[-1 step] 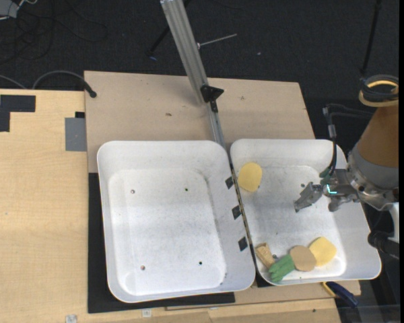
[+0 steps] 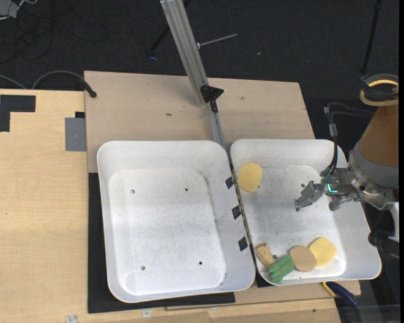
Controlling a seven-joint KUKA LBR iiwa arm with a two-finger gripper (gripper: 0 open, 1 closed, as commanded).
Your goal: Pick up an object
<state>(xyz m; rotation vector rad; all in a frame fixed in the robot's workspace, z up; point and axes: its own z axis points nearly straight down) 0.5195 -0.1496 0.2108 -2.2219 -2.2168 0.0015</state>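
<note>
The right bin [image 2: 283, 155] holds a yellow rounded piece [image 2: 250, 177] near its left wall. At its front lie a yellow block [image 2: 322, 251], a tan disc [image 2: 301, 258], a green item [image 2: 281, 268] and a small tan block [image 2: 264, 254], close together. My gripper [image 2: 308, 198] hangs over the right middle of this bin, fingers pointing left. Nothing shows between the fingers. It is well right of the yellow rounded piece and behind the front cluster.
The left bin [image 2: 114, 155] sits beside the right one, with black clips [image 2: 233, 210] along the shared wall. A slanted metal rail [image 2: 188, 52] rises behind the bins. The arm's orange band [image 2: 384, 130] is at the right edge.
</note>
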